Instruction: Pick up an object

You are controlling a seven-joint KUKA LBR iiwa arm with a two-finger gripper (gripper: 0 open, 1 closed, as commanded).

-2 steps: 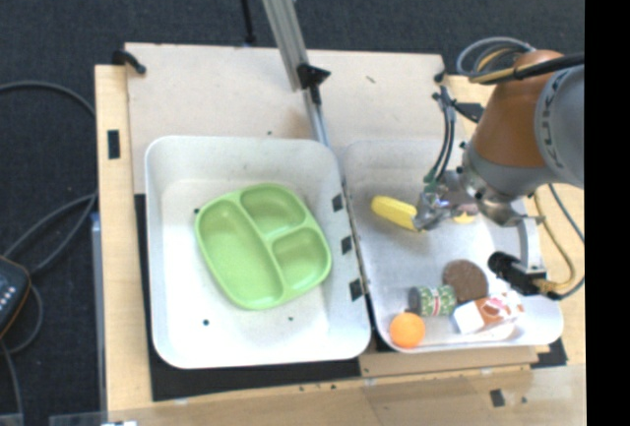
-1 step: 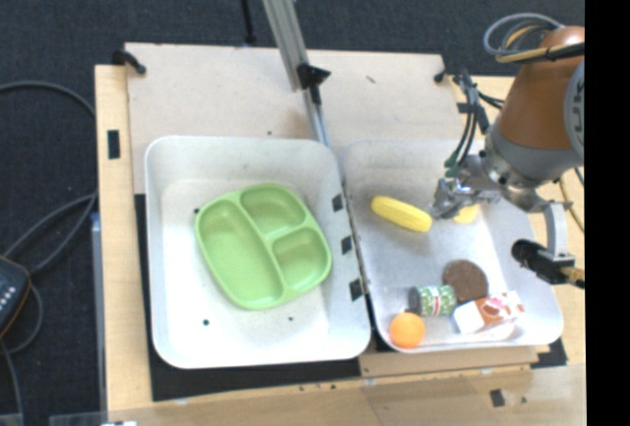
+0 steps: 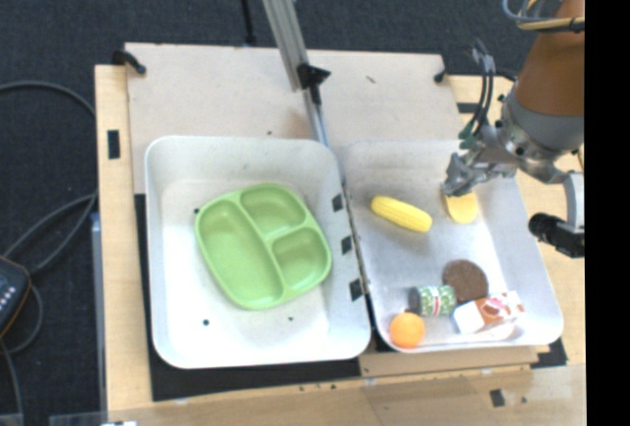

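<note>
Over the right-hand shallow white bin (image 3: 536, 262) on the counter, the grey gripper (image 3: 461, 182) hangs just above a small flat yellow piece (image 3: 463, 209) (jaws' state impossible to tell), nothing lifted yet, the pick apparently still ahead.

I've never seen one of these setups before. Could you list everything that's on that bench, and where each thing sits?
bins: two, white, side by side
divided plate: one, green, left bin
corn cob: one, yellow, right bin, upper middle
yellow piece: one, right bin, just below the gripper
brown disc: one, right bin, lower part
small can: one, green and white, beside the disc
orange: one, near corner
carton: one, white and red, near edge
gripper: one, grey, over the right bin
</note>
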